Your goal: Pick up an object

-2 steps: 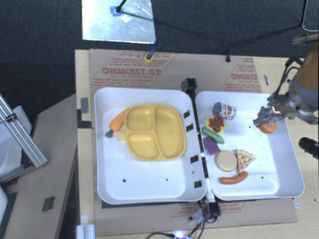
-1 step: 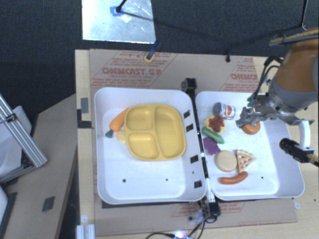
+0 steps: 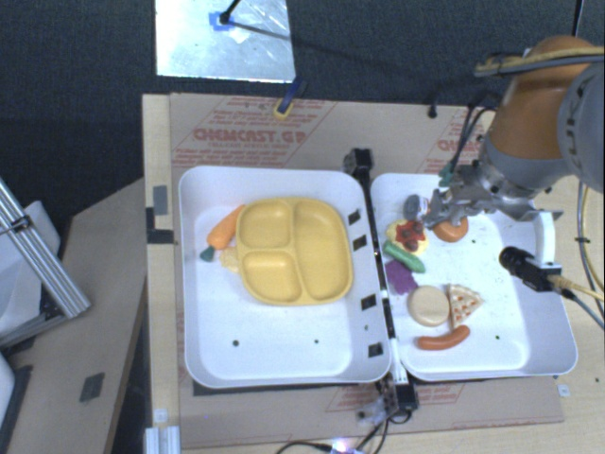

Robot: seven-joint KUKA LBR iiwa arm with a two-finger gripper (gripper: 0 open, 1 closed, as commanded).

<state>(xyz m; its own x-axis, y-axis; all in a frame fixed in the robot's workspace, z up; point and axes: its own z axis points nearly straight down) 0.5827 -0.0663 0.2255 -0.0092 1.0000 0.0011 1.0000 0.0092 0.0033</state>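
Observation:
My gripper [image 3: 442, 212] hangs low over the upper middle of the right bin [image 3: 539, 339], just above a round orange piece [image 3: 453, 230] and right of a small grey item [image 3: 413, 204]. Below and left of it lie a red and yellow toy cluster [image 3: 408, 235], a green piece [image 3: 404, 255] and a purple piece [image 3: 401, 278]. Nearer the front of that bin lie a tan bun [image 3: 428, 305], a pizza slice [image 3: 463, 303] and a sausage [image 3: 442, 340]. I see nothing lifted off the bin floor.
The left bin [image 3: 208, 348] holds a yellow divided plate [image 3: 288, 251] with a carrot [image 3: 224, 227] at its left edge. A black divider [image 3: 376, 253] runs between the bins. A black part of the arm [image 3: 527, 269] juts over the right bin's right side.

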